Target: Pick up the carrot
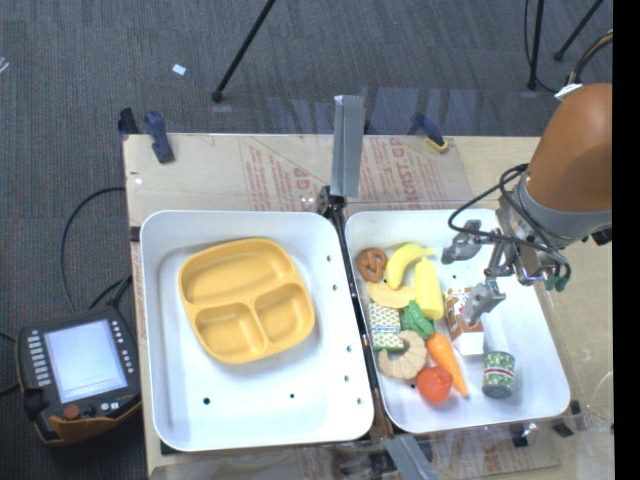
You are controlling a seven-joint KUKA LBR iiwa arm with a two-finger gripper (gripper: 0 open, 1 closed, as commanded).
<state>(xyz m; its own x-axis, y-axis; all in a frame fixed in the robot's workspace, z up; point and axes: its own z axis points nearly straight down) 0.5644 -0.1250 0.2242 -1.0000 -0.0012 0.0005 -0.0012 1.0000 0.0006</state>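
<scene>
Hanging over the right bin (555,393), the claw (480,303) points down above the far half of the heap of toy food, its two fingers spread with nothing between them. One fingertip sits near a small red-and-white box (458,313); the other is up by the bin's far wall. The grey arm (570,168) reaches in from the right edge of the surface (250,163), with dark cables looping around the wrist.

Just toward the near edge from the claw lies the carrot (446,360), orange, slanting with its thicker end away from the near edge and its tip toward the bin's near right corner. It is untouched, apart from the claw. A red tomato (434,385) touches its near side, and a green-and-white can (498,373) stands just to its right. To its left are a round biscuit-like piece (405,356) and a green leafy piece (417,320). Farther back lie a yellow corn cob (428,288), a banana (405,261) and a brown pretzel (372,263).

The left bin (170,408) holds a yellow divided tray (247,298). Off the surface's left edge, a control pendant (80,373) rests on the floor.
</scene>
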